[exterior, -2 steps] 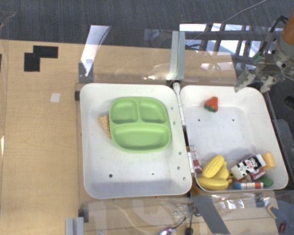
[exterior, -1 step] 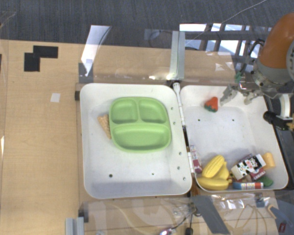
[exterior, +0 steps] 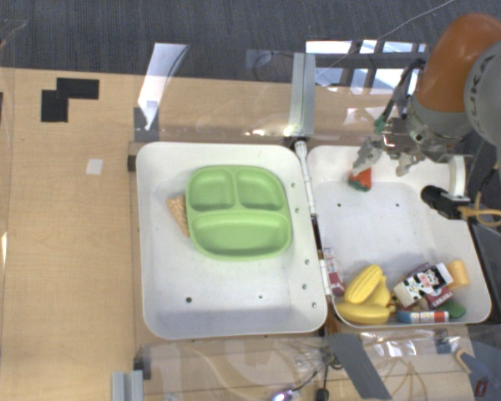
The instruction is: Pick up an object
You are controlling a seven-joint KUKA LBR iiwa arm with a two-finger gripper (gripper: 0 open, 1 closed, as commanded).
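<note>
Gripper [exterior: 386,150] above right bin [exterior: 401,232], fingertips indistinct.

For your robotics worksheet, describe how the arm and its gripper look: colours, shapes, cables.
The arm is grey and rounded, with a broad orange band bulging above the wrist. Below it sits a darker metal wrist block carrying the gripper, whose two slim grey fingers splay downward. Thin dark cables run along the wrist.

right bin [exterior: 451,224]: middle floor open | near edge crowded: yellow toys [exterior: 366,295], small box [exterior: 424,284] | left bin [exterior: 163,224]: green tray [exterior: 237,211] fills centre, front floor open
</note>
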